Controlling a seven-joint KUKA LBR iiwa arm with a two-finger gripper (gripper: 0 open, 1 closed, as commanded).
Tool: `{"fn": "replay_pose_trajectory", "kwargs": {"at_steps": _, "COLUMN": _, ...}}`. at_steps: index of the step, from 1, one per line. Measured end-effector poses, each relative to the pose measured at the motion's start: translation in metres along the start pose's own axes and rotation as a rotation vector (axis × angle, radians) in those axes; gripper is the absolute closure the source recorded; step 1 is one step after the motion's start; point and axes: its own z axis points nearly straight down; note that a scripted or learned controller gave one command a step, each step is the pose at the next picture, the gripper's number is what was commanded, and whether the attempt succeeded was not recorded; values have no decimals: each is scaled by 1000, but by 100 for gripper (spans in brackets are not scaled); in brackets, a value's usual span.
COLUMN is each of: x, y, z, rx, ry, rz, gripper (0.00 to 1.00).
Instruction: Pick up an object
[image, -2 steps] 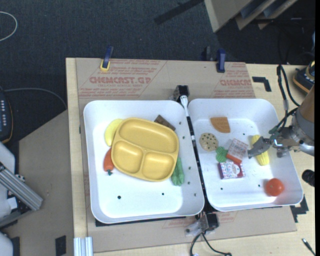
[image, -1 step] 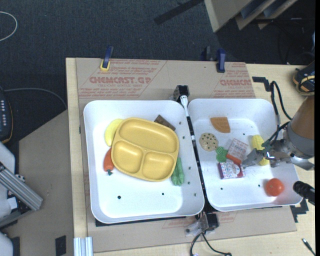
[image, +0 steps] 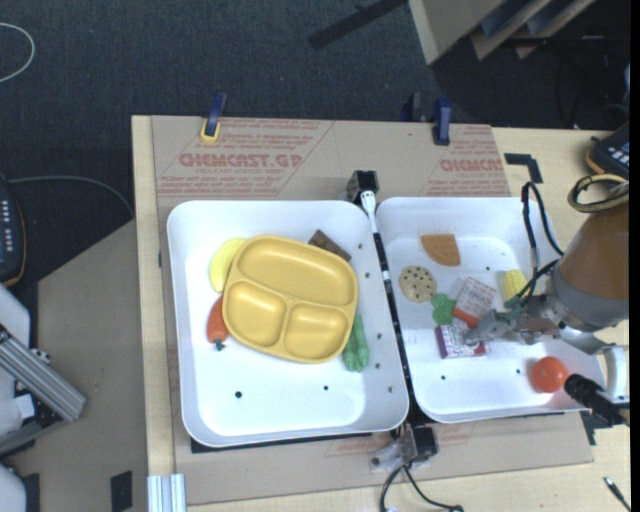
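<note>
My gripper (image: 488, 326) reaches in from the right, low over the right bin (image: 470, 398). Its tip hangs over a small packet with red and white print (image: 462, 343). A second clear packet (image: 476, 296) lies just behind it, with a green piece (image: 443, 311) and a small red piece (image: 465, 316) beside it. A cookie (image: 417, 283) and an orange wedge (image: 440, 249) lie farther back. A red ball (image: 548, 374) sits at the front right, a yellow item (image: 513, 284) at the right by the arm.
The left bin (image: 280, 415) holds a yellow divided tray (image: 289, 298) resting on a yellow item (image: 224, 260), a red item (image: 216, 324), a green item (image: 355, 349) and a brown piece (image: 327, 243). Cables (image: 530, 215) run over the right bin's far right side.
</note>
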Motion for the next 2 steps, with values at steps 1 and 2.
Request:
{"fn": "replay_pose_trajectory", "kwargs": {"at_steps": 1, "x": 0, "y": 3, "z": -15, "rx": -10, "ry": -2, "rz": -1, "gripper": 100}}
{"fn": "replay_pose_trajectory", "kwargs": {"at_steps": 2, "x": 2, "y": 10, "z": -59, "rx": -5, "ry": -7, "rz": -2, "gripper": 100}}
